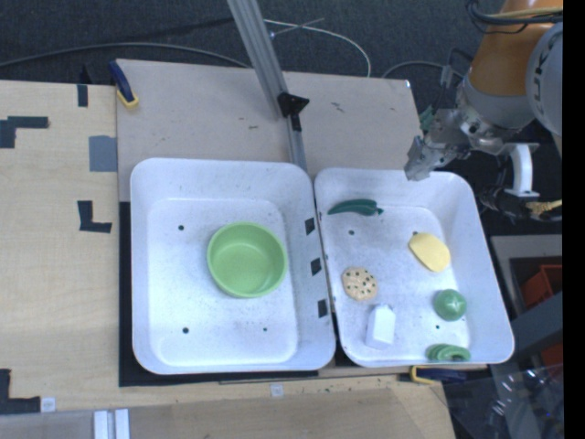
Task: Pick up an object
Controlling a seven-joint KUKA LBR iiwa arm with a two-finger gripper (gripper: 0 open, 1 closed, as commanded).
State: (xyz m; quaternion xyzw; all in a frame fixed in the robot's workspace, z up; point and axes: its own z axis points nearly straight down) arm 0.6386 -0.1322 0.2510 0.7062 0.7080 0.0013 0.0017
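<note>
Couldn't spot any readable labels; gripper hung over the right bin's far rim, fingers too blurry to tell, cookie below.

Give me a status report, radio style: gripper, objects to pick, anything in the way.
Gripper above right bin's far rim, carrying nothing. Cookie, yellow piece, white block lie loose in that bin. Green bowl in left bin. No obstruction.

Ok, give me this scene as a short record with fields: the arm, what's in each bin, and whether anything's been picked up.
gripper: above the right bin's far rim, nothing seen in it
left bin: green bowl
right bin: dark green pepper, yellow piece, cookie, white block, green ball, green ring
picked up: not yet
</note>
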